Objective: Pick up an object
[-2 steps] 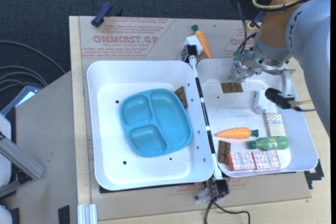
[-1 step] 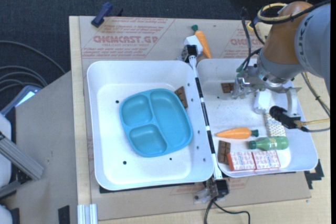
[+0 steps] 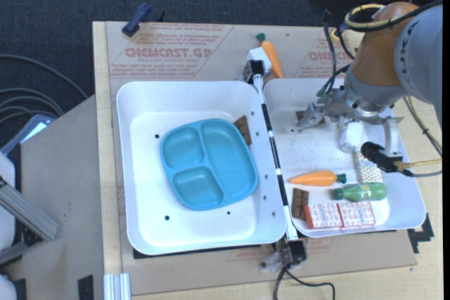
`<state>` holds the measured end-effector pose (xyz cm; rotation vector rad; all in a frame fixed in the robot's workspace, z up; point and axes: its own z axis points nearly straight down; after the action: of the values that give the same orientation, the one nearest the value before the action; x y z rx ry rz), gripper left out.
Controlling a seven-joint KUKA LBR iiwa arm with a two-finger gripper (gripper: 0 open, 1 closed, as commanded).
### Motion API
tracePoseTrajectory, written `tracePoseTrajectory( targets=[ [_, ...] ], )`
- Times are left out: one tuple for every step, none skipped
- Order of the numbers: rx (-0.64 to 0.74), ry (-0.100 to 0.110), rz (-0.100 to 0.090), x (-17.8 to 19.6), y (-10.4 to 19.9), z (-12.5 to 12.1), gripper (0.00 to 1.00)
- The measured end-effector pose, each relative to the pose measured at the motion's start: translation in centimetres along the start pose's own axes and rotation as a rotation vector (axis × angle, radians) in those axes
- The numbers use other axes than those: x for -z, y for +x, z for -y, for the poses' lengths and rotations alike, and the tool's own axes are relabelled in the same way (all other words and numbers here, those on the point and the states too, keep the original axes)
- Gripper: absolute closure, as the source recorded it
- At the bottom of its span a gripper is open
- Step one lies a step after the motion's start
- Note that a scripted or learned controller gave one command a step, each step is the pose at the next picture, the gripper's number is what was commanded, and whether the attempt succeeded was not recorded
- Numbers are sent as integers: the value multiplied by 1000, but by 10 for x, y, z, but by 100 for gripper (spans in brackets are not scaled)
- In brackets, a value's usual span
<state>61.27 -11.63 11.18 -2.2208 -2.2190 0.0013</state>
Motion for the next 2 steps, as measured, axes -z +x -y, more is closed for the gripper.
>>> tracePoseTrajectory(
  targets=[
    [2, -2, 1, -27, -4, -54, 0],
    [3, -10, 3, -14, -4, -56, 100]
  ],
)
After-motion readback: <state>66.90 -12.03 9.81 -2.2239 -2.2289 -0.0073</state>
